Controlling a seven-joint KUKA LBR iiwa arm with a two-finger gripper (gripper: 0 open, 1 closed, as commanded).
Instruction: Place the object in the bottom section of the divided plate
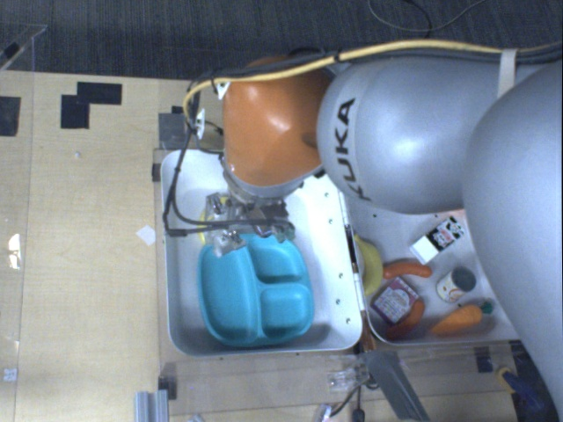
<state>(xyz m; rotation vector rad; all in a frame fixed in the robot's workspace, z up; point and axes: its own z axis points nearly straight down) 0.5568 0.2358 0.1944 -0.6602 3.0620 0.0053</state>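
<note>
The gripper (249, 227) hangs over the far edge of the blue divided plate (255, 293) in the left bin (180, 323) — presumably to drop something there — but I cannot tell its grasp or locate the object.

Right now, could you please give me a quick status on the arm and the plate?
Gripper low over the blue divided plate, top edge. Plate sections bare. Carrot and other items in right bin.

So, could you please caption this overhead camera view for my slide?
KUKA arm's gripper poised over blue divided plate in left bin.
</note>
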